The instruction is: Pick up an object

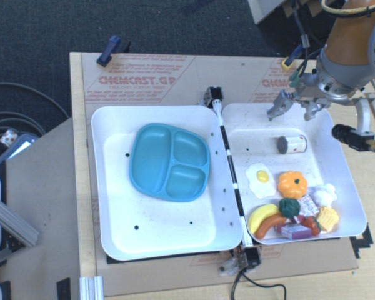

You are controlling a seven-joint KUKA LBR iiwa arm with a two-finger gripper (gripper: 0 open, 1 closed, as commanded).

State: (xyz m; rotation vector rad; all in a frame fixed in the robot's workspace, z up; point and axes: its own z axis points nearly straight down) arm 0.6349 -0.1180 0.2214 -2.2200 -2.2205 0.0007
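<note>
Where claw (297,107) hovers open, white cylinder (292,144), perhaps can, lies below.

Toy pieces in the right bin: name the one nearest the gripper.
The white cylinder with a dark end, lying on its side alone, just below the gripper. The fried egg, orange pumpkin and yellow banana lie farther down.
</note>
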